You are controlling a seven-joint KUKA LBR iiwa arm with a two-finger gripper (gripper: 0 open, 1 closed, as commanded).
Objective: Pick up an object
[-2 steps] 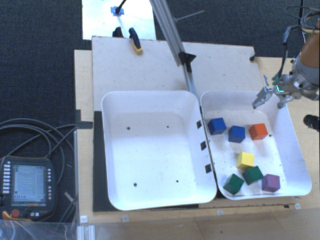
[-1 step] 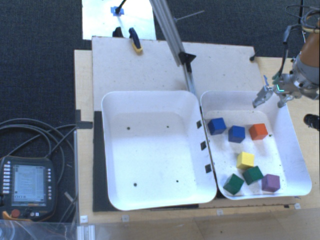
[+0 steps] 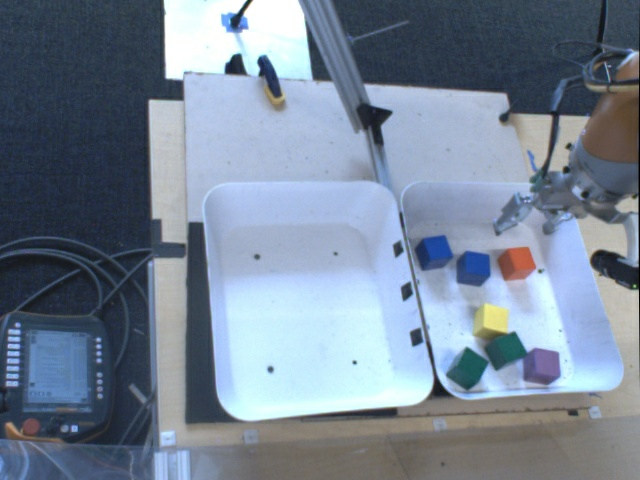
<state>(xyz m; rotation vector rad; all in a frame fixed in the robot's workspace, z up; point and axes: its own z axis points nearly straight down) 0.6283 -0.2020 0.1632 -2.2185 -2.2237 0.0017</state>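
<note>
Bins: I count two white bins side by side, the left bin [image 3: 300, 298] and the right bin [image 3: 590, 318].
Cubes: I count seven, all in the bin below the fingers.
Blue: two, one blue cube [image 3: 433, 252] and a second blue cube [image 3: 473, 267].
Green: two, one green cube [image 3: 467, 368] and another green cube [image 3: 506, 350].
Orange: one orange cube [image 3: 516, 263].
Yellow: one yellow cube [image 3: 490, 320].
Purple: one purple cube [image 3: 541, 365].
</note>
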